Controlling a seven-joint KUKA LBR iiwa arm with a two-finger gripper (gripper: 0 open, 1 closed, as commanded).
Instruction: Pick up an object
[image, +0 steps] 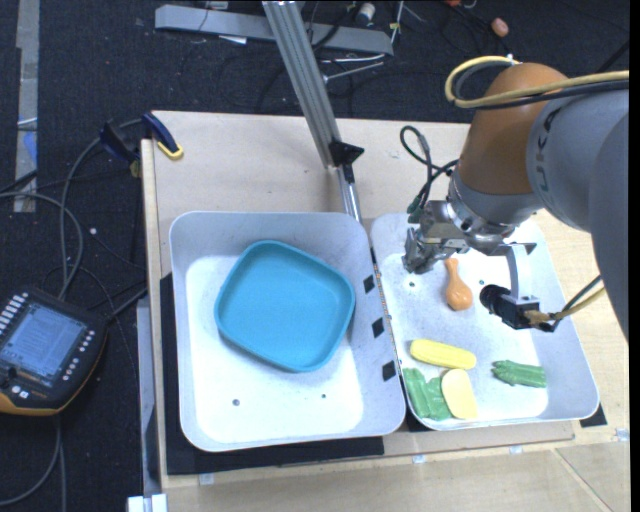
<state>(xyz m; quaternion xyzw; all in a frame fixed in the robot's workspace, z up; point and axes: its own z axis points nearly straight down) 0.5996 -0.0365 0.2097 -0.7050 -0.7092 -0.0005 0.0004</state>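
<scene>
On the far left, on the dark floor, lies a control pad (38, 345) with a small screen and black cables around it. The wooden bench (250, 160) stands next to it. A blue and yellow clamp (160, 138) sits at the bench's back left corner.

Two white bins sit side by side on the bench. The left bin (210, 405) holds a blue dish (285, 305). The dish is square with round corners, and it lies a bit tilted in the bin. A grey metal bar (310, 85) slants down from the top to the spot between the two bins.

The right bin (570, 370) holds the small toys. A green piece (426, 394) lies at the front, close to the left wall. Two yellow pieces are just beside it: a long one (442, 354) and a rounder one (460, 394) that touches the green piece. An orange toy shaped like a pear (458, 289) lies nearer the middle. Another green toy (519, 374) lies to the right, apart from the rest.

The claw (425, 250) is low over the back left part of the right bin, just left of the orange toy. I cannot tell how its grip stands. The grey arm (585, 150) with its orange band (505, 125) reaches in from the right. A black part (508, 305) hangs by the arm.
</scene>
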